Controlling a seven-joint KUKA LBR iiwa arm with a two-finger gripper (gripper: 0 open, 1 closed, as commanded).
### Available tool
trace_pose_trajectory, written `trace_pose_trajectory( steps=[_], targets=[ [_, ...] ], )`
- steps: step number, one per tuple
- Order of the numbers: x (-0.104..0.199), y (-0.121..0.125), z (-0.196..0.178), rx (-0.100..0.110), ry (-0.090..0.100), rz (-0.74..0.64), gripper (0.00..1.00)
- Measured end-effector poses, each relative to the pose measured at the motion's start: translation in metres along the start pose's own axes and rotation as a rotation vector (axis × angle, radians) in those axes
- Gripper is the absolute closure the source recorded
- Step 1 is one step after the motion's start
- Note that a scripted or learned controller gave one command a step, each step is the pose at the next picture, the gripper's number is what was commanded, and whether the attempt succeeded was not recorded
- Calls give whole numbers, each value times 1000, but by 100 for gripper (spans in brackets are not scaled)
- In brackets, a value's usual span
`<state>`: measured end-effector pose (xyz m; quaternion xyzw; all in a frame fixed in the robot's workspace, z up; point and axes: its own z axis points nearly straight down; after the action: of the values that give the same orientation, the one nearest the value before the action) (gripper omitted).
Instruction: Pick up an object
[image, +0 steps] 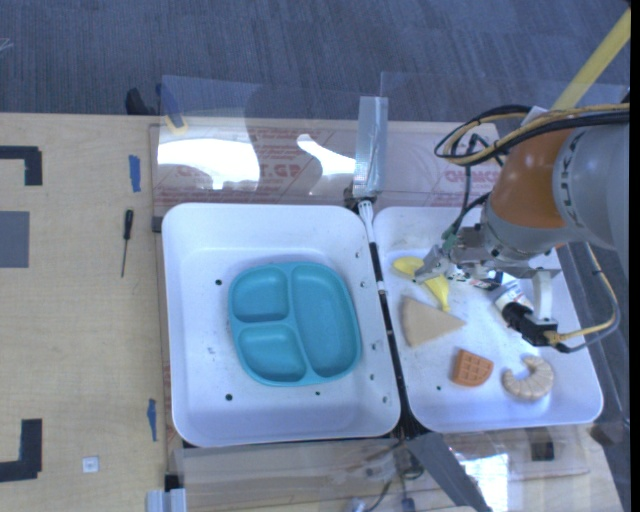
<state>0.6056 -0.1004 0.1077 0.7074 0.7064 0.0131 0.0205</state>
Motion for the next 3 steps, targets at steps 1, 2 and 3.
trace_pose_trajectory(
  steps=[1, 2, 3],
  targets=[
    [1, 4, 0, 0, -5, 3, 0],
    [2, 1, 0, 1, -3, 2, 0],
    [-1, 3, -14, -6, -7, 4, 100]
  ],
)
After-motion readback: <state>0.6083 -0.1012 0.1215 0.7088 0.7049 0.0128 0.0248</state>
